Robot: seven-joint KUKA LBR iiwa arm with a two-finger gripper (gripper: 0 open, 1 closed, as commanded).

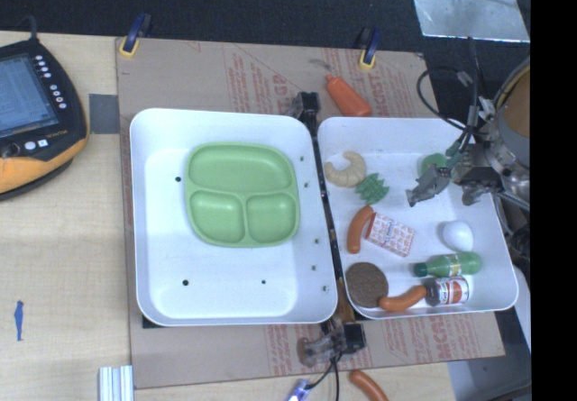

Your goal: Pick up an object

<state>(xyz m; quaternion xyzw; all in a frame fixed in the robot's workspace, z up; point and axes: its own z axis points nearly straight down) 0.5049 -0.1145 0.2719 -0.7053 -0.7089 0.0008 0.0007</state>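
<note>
From my remote seat, I count 2 white bins side by side: the left bin [162, 291] carries 1 green divided plate [242, 195], and the right bin [410, 131] carries the loose pieces. In it I count 1 croissant [346, 168], 1 small green leafy piece [371, 186], 2 sausages, one upright [360, 228] near the bin's left wall and one [401, 301] along the front edge, 1 red-and-white packet [390, 234], 1 brown round cookie [367, 282], 1 white egg [456, 234], 1 green bottle [449, 264] and 1 dark bottle with a red label [448, 291].

The gripper [448, 184] hangs over the right bin's far right part, its 2 dark fingers spread apart with nothing between them. A green object [436, 162] lies just beside its upper edge. The egg lies near and below the gripper; the 2 bottles crowd the front right corner, touching or nearly so.

Bare floor shows in the middle of the right bin, between the leafy piece and the gripper. Outside the bins, 1 orange carrot-like piece [347, 96] rests on the cardboard behind, 1 more sausage [368, 383] in front, 1 pendant [36, 115] at far left, and 2 clamps [135, 33] [368, 46] on the rear edge.
</note>
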